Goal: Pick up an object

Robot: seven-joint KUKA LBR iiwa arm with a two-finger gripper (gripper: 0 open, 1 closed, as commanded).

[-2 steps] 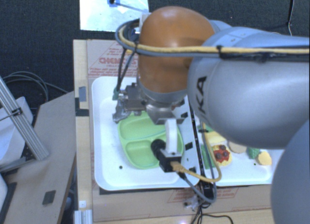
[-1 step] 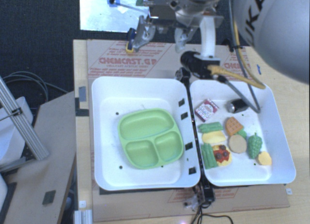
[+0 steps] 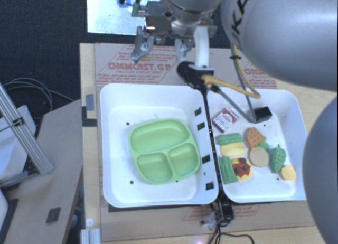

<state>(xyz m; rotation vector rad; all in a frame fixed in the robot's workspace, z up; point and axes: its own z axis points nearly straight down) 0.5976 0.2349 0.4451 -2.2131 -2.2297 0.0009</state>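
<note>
Nearest the camera, a cluster of toy food is seen in the right bin (image 3: 296, 111): a yellow piece (image 3: 288, 172) at the near right corner, a green bumpy piece (image 3: 278, 158) beside it, a round tan disc (image 3: 259, 156), a pizza-like slice (image 3: 242, 168), green bean strips (image 3: 227, 169), a yellow block (image 3: 234, 149) and a cracker (image 3: 254, 136), most touching or just beside one another. A red-and-white packet (image 3: 225, 119) lies apart, further back near the divider, with a small black block (image 3: 262, 114) near the back wall. In the left bin (image 3: 113, 132) a green divided tray (image 3: 163, 149) is held. Farthest back, the gripper (image 3: 161, 48) hangs above the cardboard beyond the bins, fingers spread, nothing between them. Nothing has been picked yet; travel to the right bin is judged the step in hand. The packet is suggested as target: isolated, so the fingers can be lowered either side without clipping neighbours. If the cluster is chosen, an edge piece such as the yellow one should be taken, fingers aligned across its short side. The cable near the divider should be avoided.
</note>
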